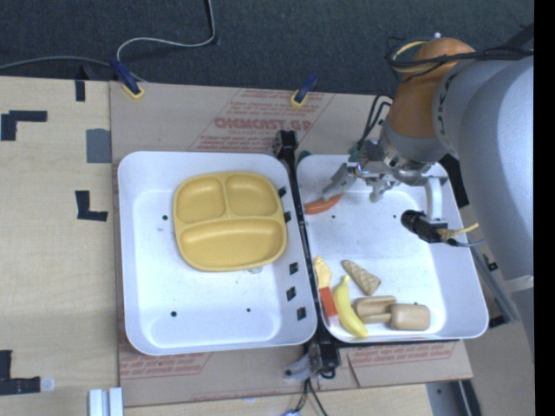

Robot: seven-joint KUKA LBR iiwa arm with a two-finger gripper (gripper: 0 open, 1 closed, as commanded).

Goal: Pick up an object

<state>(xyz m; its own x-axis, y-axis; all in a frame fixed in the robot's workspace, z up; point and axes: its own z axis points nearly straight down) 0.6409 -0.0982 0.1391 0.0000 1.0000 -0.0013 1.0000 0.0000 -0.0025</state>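
The end effector (pixel 357 185), fingers spread, hangs over the right bin (pixel 451 271) beside a half-hidden orange carrot (pixel 319 204); its far finger is hard to see.

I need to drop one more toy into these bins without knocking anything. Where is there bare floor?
Left bin: a free strip along the near edge, in front of the yellow divided plate. Right bin: bare middle between the gripper and the cone. Its near edge is crowded: banana, wooden pieces.
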